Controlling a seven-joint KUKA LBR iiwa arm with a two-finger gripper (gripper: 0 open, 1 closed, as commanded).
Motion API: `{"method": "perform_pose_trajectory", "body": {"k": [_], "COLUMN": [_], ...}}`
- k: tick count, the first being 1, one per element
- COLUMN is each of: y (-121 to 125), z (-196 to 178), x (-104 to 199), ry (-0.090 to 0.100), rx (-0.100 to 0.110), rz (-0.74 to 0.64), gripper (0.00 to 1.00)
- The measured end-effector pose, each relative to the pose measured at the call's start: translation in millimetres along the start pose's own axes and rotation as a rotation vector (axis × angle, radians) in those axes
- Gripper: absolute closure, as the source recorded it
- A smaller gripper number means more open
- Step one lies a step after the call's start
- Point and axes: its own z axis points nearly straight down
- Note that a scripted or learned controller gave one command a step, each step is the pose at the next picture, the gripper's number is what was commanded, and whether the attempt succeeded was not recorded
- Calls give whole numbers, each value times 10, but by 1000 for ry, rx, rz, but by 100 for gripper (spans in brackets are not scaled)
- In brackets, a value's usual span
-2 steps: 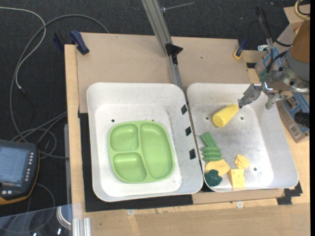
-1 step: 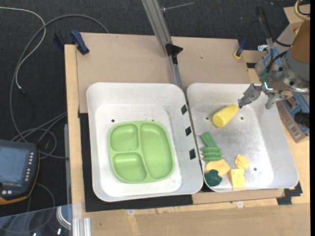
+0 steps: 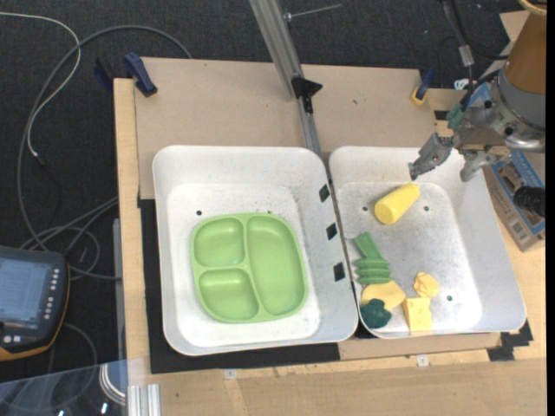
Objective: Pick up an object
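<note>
My gripper [image 3: 451, 163] hangs over the back edge of the right bin [image 3: 486, 258], its two grey fingers spread apart with nothing between them. A yellow cylinder [image 3: 396, 204] lies just below and left of the fingers, apart from them. Nearer the front of that bin lie a green ridged piece [image 3: 371, 263], a dark green piece [image 3: 375, 315], a pale yellow lump [image 3: 388, 295], a small yellow piece [image 3: 425, 282] and a yellow block [image 3: 419, 313].
The left bin [image 3: 173, 232] holds a green three-compartment plate [image 3: 250, 267]. A metal pole [image 3: 277, 33] slants down to the gap between the bins. Cables and a teach pendant [image 3: 30, 297] lie on the floor at left.
</note>
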Motion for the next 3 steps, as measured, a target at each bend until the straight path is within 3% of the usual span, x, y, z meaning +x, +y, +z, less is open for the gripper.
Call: {"method": "perform_pose_trajectory", "body": {"k": [1, 2, 3], "y": [3, 1007, 937], "z": [-76, -1224, -2312], "x": [-25, -100, -64], "ry": [-1, -5, -4], "rx": [3, -7, -5], "rz": [3, 2, 4], "gripper": [100, 100, 100]}}
